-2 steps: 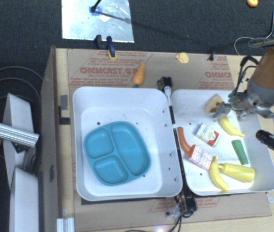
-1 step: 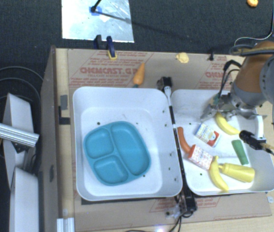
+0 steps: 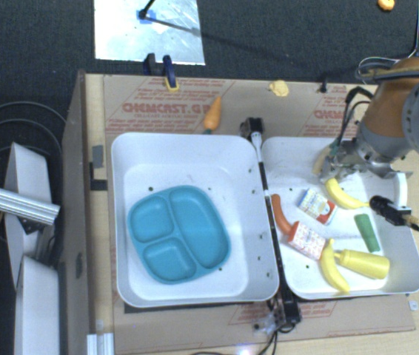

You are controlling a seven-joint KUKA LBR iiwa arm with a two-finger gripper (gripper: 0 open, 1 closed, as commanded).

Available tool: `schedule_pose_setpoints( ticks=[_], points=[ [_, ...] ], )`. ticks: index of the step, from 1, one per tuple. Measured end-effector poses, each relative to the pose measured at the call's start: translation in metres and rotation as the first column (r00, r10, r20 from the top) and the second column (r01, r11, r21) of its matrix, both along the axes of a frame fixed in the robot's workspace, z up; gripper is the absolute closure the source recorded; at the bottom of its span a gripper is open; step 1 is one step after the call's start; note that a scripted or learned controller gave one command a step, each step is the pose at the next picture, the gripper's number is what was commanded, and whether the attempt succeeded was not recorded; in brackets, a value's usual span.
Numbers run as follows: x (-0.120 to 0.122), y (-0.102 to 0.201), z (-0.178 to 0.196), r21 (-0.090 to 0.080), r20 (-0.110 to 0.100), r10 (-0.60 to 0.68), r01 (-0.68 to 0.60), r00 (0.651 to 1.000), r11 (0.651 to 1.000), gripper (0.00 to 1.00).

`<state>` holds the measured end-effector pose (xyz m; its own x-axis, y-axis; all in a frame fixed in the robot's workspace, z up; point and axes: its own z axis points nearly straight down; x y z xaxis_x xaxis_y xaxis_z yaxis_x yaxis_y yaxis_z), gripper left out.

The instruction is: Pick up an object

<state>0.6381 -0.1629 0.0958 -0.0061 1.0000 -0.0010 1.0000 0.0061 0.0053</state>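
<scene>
Seven small things lie loose in the right bin. A yellow banana lies near its middle, with a small white carton printed in red and blue flat just beside it. An orange-red sausage lies along the left wall, its near end touching a red and white packet. A green stick lies further right. A yellow squeeze bottle lies on its side near the front, against a second banana. A blue divided plate sits flat in the left bin.
</scene>
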Motion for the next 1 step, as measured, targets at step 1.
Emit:
schedule_pose_setpoints(
  ticks=[1],
  points=[
    [0.0154,0.0872,0.0948,0.002,0.005,0.005,-0.005,1.0,1.0,1.0]
  ],
)
